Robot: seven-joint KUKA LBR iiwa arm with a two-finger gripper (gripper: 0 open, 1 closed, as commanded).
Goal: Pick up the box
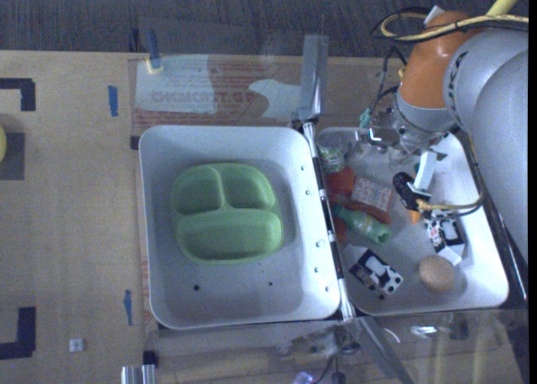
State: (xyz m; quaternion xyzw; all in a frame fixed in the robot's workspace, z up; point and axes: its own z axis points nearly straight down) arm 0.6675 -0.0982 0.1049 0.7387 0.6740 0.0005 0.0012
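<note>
Box [375,272]: small, black-and-white patterned, lying flat on the floor of the right bin [480,288], close to that bin's near edge and towards its left wall, turned at a slant to the walls. It touches nothing visible and nothing grips it. Just beyond it, towards the middle of the bin, a green bottle [363,225] lies on its side. Beyond that again is a flat pink speckled packet [372,194], with a red item [340,181] beside it against the left wall. A small clear jar [331,156] stands in the far left corner. To the right of the box, near the near edge, rests a round tan object [436,273] (egg or ball, cannot be determined). Above it is a small dark-and-white item [445,233], too small to identify. Pincer [383,137]: positioned over the far part of the right bin, well apart from the box, below the grey wrist and orange band of the arm [432,55]. Whether it is apart or together cannot be told from this view, and nothing can be seen held in it. Left bin [168,277]: contains one green divided plate [226,210], lying flat near the centre. Both bins sit side by side on the pale desk [67,206], walls touching along the middle.
</note>
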